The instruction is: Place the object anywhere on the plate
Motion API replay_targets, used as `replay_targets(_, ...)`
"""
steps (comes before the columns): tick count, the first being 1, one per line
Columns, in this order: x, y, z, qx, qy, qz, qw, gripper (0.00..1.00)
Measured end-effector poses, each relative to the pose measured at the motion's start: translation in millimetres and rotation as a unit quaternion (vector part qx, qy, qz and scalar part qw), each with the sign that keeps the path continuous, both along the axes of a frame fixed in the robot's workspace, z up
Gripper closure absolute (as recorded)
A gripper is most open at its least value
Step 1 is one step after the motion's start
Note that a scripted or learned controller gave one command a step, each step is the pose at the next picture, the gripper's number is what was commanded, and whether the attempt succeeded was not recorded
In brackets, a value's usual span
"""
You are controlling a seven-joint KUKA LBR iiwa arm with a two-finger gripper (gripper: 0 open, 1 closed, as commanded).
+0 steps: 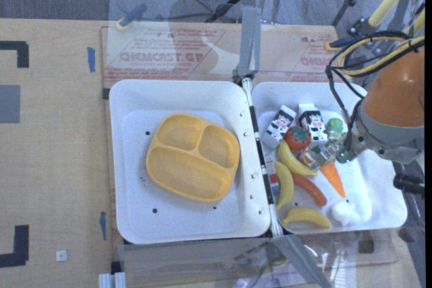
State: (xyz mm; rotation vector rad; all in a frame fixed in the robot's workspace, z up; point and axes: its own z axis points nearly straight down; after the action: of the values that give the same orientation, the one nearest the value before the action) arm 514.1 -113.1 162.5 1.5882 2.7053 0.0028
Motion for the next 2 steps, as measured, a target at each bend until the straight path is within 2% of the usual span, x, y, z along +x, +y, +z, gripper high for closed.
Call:
replay_targets(1, 47, 94, 44, 0.0004, 0.001, -0.058, 0.9983, 1.00)
replay_targets(2, 50, 216, 102, 0.0004, 0.001, -0.022, 0.9998, 1.00)
